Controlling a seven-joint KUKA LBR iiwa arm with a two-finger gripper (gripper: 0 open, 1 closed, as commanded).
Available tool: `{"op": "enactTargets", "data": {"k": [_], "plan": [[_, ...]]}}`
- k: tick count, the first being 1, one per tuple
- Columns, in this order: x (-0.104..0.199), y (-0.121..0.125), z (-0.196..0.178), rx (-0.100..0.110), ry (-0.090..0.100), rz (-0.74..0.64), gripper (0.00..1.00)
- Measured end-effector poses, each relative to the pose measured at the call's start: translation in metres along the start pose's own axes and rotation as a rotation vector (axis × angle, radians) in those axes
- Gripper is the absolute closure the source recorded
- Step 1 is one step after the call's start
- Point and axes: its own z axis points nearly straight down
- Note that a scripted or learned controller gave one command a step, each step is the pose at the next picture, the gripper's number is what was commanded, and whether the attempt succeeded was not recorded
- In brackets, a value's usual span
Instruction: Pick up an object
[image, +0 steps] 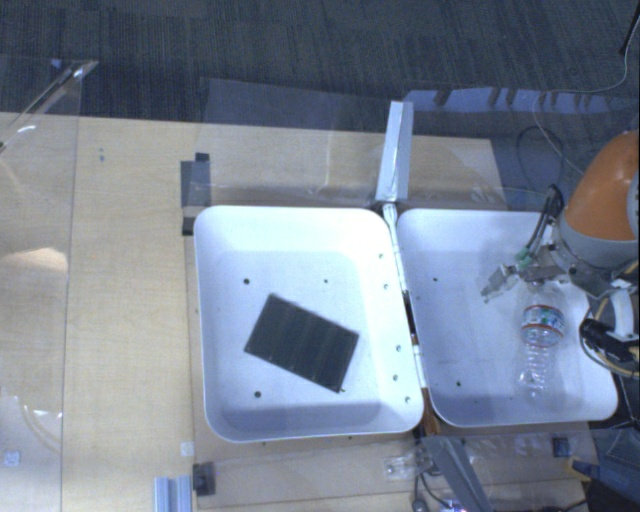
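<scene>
A clear acrylic sheet (40, 300) is lying over the wooden bench (120, 250) at the far left, its edges catching glare. Next, the left bin (215, 300) is holding a dark ribbed rectangular pad (302, 342), which is lying flat and turned at a slant near the bin's middle, apart from every wall. A grey upright divider post (396, 150) is standing behind the seam where the two bins meet.

The right bin (450, 330) is holding a clear plastic water bottle (538, 345), lying on its side toward the right wall with its label end pointing toward the arm. The gripper (505, 278) is hanging over this bin's upper right part, just up and left of the bottle and not touching it; nothing is sitting between it and the bottle.

The fingers are showing as thin pale metal against the white bin, so whether the claw is released or clenched cannot be told. The grey and orange arm (605, 200) is running off the right edge, and cables (600, 340) are crowding the bin's right rim.
</scene>
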Motion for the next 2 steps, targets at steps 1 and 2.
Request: {"op": "enactTargets", "data": {"k": [1, 2], "plan": [[0.003, -0.049, 0.015, -0.005, -0.003, -0.102, 0.0], [-0.002, -0.027, 0.011, -0.001, -0.003, -0.121, 0.0]]}}
